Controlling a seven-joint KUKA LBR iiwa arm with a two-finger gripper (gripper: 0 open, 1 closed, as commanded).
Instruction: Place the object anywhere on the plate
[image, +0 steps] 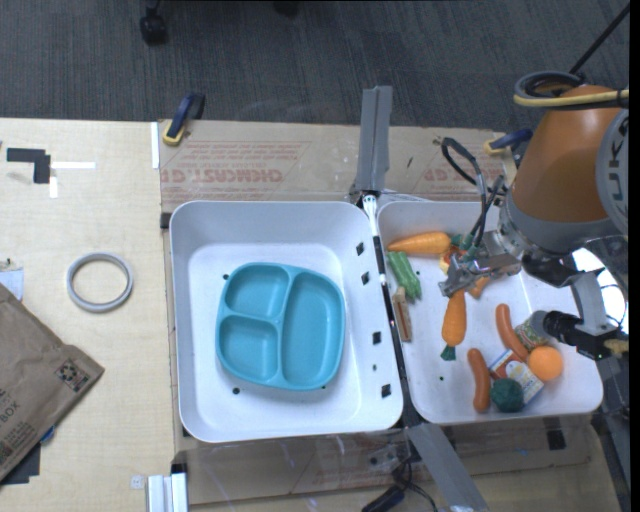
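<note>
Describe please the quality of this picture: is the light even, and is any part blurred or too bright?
Camera view: soft, even light from above, with only faint shadows around the blue plate; the white bins are bright but keep their detail; a small glare spot sits on the arm beside the gripper; the toy carrots and sausages are sharp enough, though small items in the right bin's corner blend together.

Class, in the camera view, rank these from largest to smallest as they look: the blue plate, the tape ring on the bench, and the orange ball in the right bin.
1. Blue plate, by far the largest.
2. Tape ring.
3. Orange ball, the smallest.
</note>
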